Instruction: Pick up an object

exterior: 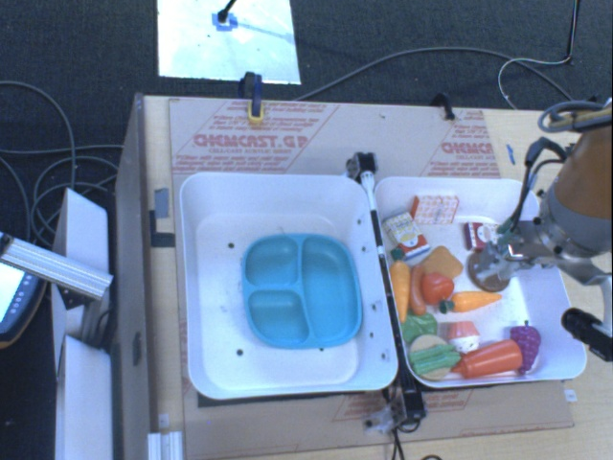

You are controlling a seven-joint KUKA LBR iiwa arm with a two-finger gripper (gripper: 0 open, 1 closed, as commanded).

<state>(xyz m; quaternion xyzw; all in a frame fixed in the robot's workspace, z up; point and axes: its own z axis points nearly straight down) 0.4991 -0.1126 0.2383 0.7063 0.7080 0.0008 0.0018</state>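
Two shallow white bins sit side by side on a bench. The left bin [206, 257] holds a blue divided tray [301, 290] at its middle. The right bin [565, 348] holds a heap of toy foods [450, 300]: orange carrots, a red tomato, purple grapes, green vegetables and small printed cartons. The gripper [490, 266] hangs above that bin's middle, near its right edge; whether it is clenched or released cannot be told.
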